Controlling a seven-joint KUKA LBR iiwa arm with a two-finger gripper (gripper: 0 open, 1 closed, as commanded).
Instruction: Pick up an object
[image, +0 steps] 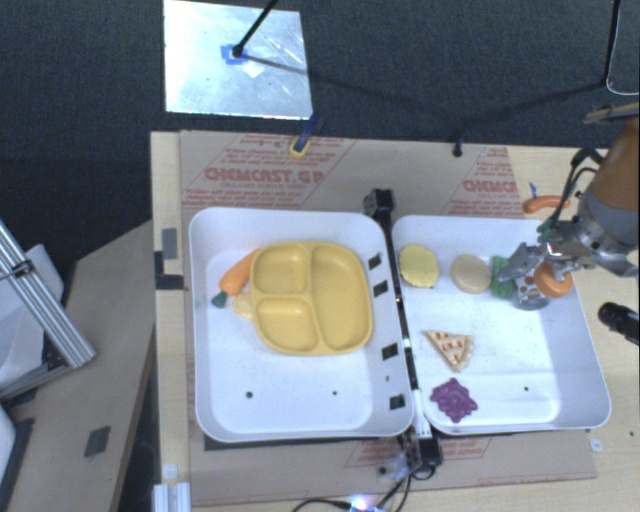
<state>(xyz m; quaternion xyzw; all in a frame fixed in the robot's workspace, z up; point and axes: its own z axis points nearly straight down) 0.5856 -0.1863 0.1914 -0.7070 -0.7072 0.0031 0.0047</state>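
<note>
The hand (528, 280) hangs low at the right bin's (580, 345) far right edge, over a small green and orange toy (538, 287). The toy is probably light, hard plastic, slippery; best pinched across its middle.

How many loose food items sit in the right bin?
4 clear: yellow round and tan round near the far wall, pizza slice mid-bin, purple grapes near front. Gripper may hide more.

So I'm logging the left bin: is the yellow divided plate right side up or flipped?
Right side up. The yellow divided plate shows its three hollow compartments facing the camera; a carrot lies against its left rim.
</note>
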